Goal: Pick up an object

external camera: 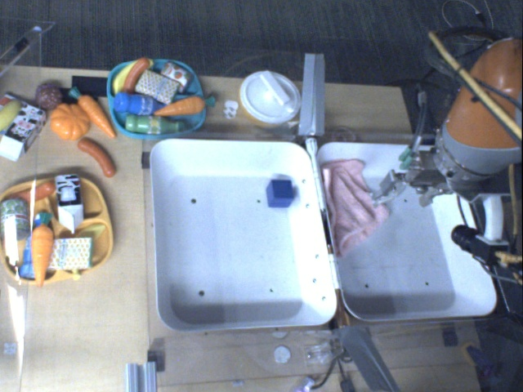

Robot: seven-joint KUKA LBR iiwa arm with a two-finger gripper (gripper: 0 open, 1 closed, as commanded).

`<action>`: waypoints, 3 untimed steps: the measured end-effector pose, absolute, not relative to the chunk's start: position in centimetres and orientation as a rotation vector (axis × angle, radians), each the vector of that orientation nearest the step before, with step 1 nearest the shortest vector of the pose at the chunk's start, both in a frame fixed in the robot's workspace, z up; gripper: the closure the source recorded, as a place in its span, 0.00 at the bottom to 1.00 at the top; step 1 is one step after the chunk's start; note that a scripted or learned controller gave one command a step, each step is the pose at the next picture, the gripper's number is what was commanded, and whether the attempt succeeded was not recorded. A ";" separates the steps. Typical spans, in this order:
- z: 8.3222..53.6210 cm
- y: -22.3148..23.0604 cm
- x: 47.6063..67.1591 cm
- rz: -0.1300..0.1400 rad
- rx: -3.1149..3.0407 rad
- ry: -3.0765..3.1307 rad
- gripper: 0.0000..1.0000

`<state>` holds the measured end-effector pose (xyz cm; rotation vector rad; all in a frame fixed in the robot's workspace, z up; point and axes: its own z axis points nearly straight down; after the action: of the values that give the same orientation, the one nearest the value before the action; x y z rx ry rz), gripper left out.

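1. Since my task is only to pick up an object, I look first at what lies closest to my gripper (384, 191) — and that is the pink cloth (351, 204), crumpled in the left part of the right bin (409, 284).

2. My gripper hangs over the far half of that right bin, at the end of my grey wrist, with the orange band of my arm above it at the right edge of the scene. Its tips appear to sit at the cloth's right edge, touching or just above it; from this slanted look down I cannot say which.

3. Whether my fingers are spread or closed I cannot tell — they are dark, small and blurred against the wrist hardware. I see no cloth pinched between them.

4. The relation that matters: the cloth lies to the left of my gripper and slightly nearer. Its long axis runs far-to-near, along the wall shared by the two bins, with the bulkier folds toward the middle and a thinner tail on the near side.

5. The other candidate, a blue block (280, 192), sits in the left bin (237, 300), toward its far right part — well apart from me, across the dividing wall.

6. My judgement: the cloth is the sensible target, and the move calls for a short shift left, then a descent onto a raised fold. The risk is that I close on one loose layer that slips out.
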<state>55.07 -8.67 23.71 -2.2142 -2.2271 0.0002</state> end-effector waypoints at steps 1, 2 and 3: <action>9.7 -10.3 56.8 -0.009 -2.254 -2.196 0.00; 9.1 -12.2 62.1 -0.014 -2.055 -2.392 0.00; 9.1 -9.0 64.6 -0.011 -1.960 -2.472 0.00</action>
<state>64.61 -9.04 9.13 -1.9605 -2.4717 -0.0113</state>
